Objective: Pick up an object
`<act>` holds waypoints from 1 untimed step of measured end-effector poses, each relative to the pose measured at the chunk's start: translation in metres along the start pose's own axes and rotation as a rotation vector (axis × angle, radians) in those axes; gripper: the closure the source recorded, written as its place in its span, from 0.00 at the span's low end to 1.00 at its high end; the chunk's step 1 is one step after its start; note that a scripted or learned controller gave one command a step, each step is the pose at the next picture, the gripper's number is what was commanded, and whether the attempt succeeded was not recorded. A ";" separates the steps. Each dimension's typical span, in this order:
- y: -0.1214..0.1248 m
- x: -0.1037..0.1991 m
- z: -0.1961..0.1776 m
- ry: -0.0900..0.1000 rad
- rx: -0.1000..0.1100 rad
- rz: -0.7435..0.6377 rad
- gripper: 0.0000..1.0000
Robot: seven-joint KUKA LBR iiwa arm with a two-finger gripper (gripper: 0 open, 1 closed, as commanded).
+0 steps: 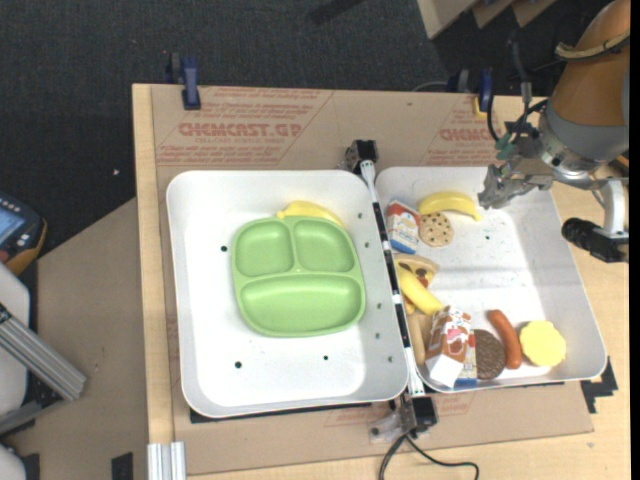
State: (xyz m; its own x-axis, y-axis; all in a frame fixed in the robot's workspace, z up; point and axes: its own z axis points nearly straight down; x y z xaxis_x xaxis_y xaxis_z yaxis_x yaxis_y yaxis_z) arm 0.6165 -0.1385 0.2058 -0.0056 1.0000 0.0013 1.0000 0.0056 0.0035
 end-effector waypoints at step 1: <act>-0.089 0.045 -0.035 0.002 0.008 0.003 1.00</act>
State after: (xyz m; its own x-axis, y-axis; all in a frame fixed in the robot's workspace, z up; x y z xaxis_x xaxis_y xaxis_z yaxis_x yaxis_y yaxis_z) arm 0.5270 -0.0943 0.2405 -0.0025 1.0000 0.0036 1.0000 0.0025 -0.0041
